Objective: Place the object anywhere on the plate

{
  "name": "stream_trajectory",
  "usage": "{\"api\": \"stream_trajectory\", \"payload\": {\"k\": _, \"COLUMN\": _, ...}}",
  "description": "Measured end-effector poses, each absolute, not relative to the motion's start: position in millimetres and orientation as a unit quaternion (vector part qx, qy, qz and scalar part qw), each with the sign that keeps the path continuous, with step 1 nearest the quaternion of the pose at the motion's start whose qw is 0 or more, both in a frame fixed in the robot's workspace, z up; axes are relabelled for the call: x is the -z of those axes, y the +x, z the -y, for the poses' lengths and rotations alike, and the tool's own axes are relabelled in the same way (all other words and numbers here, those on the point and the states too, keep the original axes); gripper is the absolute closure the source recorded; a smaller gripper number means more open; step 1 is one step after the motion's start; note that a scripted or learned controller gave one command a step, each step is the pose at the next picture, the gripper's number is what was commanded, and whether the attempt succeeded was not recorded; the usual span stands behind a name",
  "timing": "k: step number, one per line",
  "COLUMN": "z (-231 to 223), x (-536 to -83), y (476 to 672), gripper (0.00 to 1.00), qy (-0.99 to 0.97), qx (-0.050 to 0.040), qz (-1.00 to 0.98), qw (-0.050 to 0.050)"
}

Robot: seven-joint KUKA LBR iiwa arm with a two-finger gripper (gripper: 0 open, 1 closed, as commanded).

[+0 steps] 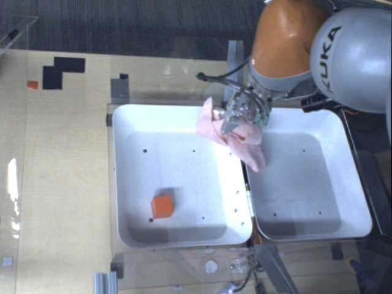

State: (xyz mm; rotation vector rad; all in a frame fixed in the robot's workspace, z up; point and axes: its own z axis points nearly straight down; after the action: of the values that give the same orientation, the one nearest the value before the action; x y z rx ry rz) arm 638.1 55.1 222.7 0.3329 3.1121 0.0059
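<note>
Drooping from gripper (236, 120): pink cloth (236, 141) (hanging lengthwise).

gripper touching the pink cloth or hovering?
Touching. The camera view shows the pink cloth bunched around the gripper and hanging from it over the seam between the two bins.

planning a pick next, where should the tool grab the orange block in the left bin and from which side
Grip the orange block across its two opposite flat sides, coming straight down from above. It sits flat on the left bin floor, apart from the walls, so there is room around it for the fingers.
</note>
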Motion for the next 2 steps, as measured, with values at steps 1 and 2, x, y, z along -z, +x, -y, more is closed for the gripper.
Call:
{"api": "stream_trajectory", "payload": {"k": 1, "z": -97, "x": -229, "y": 651.4, "gripper": 1.00, "qy": 0.001, "qx": -0.0021, "qz": -1.000, "qw": 0.007}}
{"api": "stream_trajectory", "payload": {"k": 2, "z": -151, "x": -221, "y": 654.4, "gripper": 1.00, "qy": -0.001, "qx": -0.0025, "qz": -1.000, "qw": 0.006}}
